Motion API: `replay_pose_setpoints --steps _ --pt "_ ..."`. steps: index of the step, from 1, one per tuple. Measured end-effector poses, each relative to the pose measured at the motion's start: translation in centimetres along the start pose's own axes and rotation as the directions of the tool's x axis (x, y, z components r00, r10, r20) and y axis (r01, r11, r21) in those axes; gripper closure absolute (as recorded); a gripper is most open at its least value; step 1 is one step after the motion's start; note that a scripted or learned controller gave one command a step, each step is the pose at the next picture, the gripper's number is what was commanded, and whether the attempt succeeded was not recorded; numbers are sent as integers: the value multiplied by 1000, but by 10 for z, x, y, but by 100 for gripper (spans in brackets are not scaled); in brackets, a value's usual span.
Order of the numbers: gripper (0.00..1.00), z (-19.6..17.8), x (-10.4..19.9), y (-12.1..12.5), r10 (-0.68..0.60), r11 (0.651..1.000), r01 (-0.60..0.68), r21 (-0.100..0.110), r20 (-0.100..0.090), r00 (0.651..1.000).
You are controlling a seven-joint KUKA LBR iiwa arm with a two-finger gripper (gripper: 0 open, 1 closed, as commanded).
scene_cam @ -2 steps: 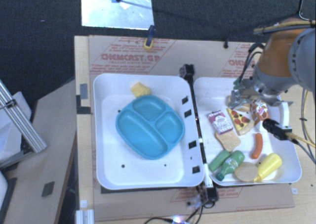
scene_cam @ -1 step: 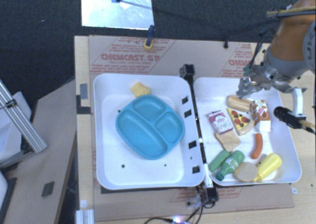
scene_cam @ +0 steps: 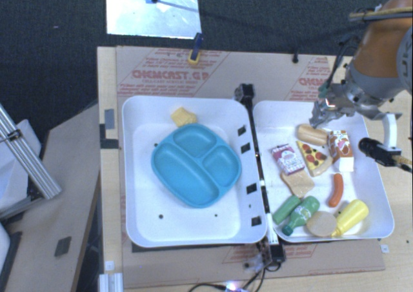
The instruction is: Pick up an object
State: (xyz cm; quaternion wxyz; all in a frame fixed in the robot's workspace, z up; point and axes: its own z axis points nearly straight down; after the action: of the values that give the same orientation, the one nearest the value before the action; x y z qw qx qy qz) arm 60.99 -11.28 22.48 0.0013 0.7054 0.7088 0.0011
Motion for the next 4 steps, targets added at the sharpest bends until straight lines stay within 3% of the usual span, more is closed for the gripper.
replay_pose_setpoints --steps 3,4 --pt "100 17 157 -51 -4 1000 4 4 -3 1000" --pt "100 -10 197 -57 -4 1000 4 0 -3 1000"
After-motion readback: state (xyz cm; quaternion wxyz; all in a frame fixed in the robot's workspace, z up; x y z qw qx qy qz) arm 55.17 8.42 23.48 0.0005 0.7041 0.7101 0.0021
